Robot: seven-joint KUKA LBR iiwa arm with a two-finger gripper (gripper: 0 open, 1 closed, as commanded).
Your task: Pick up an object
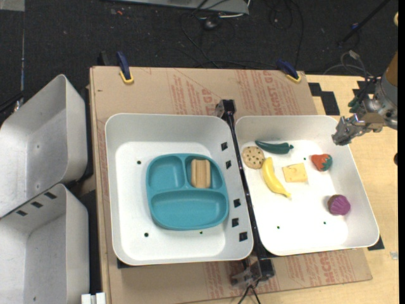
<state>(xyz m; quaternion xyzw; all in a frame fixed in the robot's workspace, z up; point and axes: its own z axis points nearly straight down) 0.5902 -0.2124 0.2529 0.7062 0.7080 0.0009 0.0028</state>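
Observation:
The right white bin (354, 233) holds a yellow banana (274, 177), a round cookie (253, 157), a dark green pepper (274, 147), a yellow cheese slice (295, 173), a red strawberry (322, 162) and a purple fruit (339, 204). My gripper (345, 133) hovers over the bin's far right corner, up and to the right of the strawberry. It is small and dark in the camera view.
The left white bin (126, 233) carries a teal divided tray (158, 208) with a tan bread piece (200, 173) in its upper right compartment. Both bins rest on a cardboard-covered bench (171, 87). Two more white bins (38, 182) stand off to the left.

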